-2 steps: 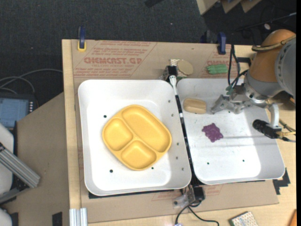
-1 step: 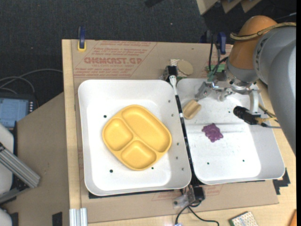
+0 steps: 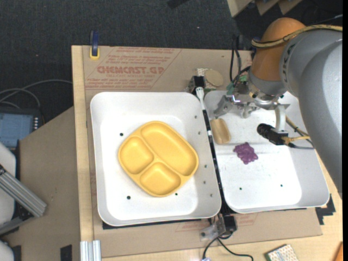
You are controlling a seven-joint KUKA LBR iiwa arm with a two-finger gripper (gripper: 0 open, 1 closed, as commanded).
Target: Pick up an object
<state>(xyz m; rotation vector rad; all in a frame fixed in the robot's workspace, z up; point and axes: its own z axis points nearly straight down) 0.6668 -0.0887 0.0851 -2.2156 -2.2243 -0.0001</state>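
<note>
End effector point(image 3: 243, 103) hovers over the right white bin's point(image 3: 283, 197) far-left corner, its opening impossible to judge and nothing visibly held, with the tan oblong wooden block point(image 3: 220, 130) just nearer along the left edge, long axis far-to-near.

I am looking down on what reads as a robotics lab. The counter point(image 3: 136, 72) is showing a raw board top with red lettering printed across it, and two shallow white bins, the left bin point(image 3: 103, 145) and the right bin point(image 3: 283, 184), are sitting side by side on it. A blue clamp point(image 3: 95, 43) is gripping the counter's far left corner. Loose black cables point(image 3: 27, 91) are trailing over the dark carpet point(image 3: 81, 10) left of the counter, and more wiring is hanging at its near edge. A grey industrial arm point(image 3: 321, 75) with an orange band is reaching over the counter's right side.
</note>
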